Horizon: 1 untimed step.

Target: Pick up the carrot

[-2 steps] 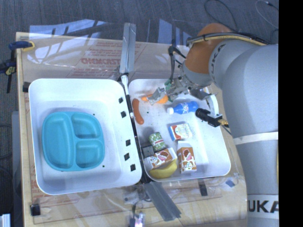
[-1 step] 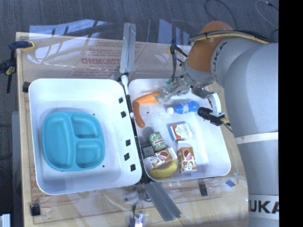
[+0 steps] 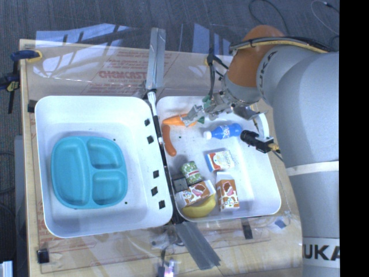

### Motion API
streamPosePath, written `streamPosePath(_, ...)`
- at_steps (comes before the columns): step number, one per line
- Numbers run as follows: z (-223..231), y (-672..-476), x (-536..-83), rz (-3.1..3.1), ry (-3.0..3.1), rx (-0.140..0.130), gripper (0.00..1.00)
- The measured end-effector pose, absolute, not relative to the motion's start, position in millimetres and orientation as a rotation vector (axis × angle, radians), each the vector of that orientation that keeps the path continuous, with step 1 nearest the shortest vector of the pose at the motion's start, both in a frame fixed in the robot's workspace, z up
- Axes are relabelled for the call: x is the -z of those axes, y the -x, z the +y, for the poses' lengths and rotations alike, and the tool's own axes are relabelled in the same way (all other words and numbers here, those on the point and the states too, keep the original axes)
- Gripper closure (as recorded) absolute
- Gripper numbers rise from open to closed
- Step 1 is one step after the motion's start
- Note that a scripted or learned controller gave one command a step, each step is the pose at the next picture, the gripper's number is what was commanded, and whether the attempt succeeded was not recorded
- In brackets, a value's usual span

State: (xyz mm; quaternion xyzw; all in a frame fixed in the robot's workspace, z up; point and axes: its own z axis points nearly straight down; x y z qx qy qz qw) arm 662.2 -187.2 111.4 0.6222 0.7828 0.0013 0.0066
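Dark carpet surrounds a wooden worktop (image 3: pixel 86 62) that carries two shallow white bins side by side. In the left bin (image 3: pixel 52 111) lies a blue divided tray (image 3: pixel 88 171). The right bin (image 3: pixel 271 183) holds the carrot (image 3: pixel 169 136), a blue bottle (image 3: pixel 226 132), small cartons (image 3: pixel 221 160), a can (image 3: pixel 191 172) and a banana (image 3: pixel 200 208).

The carrot rests against the bin's left wall near its far corner. Its body runs roughly along that wall, toward the camera, with what looks like an orange part bending rightward at the far end toward the fingers (image 3: pixel 199 114).

The arm reaches in from the right, and the fingers sit just beside that far end, perhaps touching it. Whether they are parted or closed cannot be told from this slant, and no carrot is seen between them.

The carrot's bulk lies leftward and nearer the camera, so a grasp would likely need them to shift that way and close across its long axis.
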Motion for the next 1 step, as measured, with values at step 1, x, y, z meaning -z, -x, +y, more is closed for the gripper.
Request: streamPosePath(1,-161.4,-656.9,-92.4,2.457,-1.961,0.003,0.00)
